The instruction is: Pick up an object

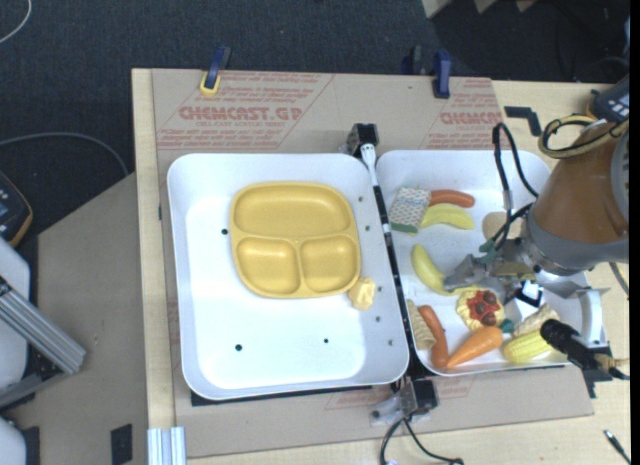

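Camera view: gripper poised over the toy food, nothing yet lifted

Camera view showed, at the left of the bench (300, 103), one shallow white plastic bin (200, 253) carrying a single yellow three-compartment plastic tray (295, 238). One small pale yellow lump (362, 294) lay just beside the tray's lower right corner.

Across the black divider, the second white bin (400, 168) held the toy food. I counted one green-and-white sponge-like block (408, 210), one red-orange sausage (452, 197), two yellow bananas, the upper one (447, 217) just below the sausage and the lower one (427, 268) near the bin's middle, one short orange-red piece (432, 324) by the left wall, one orange carrot (474, 345), one yellow slice topped with red bits (479, 306), one yellow corn cob (527, 347) and one pale round piece (493, 224), partly hidden.

Furthest right, the grey arm with its orange band reached in, and its gripper (480, 271) hung low just beside the lower banana and just above the red-topped slice. Whether it was spread or pressed together could not be told, and nothing was seen between its tips.

Judging from this, the step in hand was the approach to a pick. The next move would call for settling squarely over one item, likely the lower banana or the slice, without nudging the crowded neighbours.
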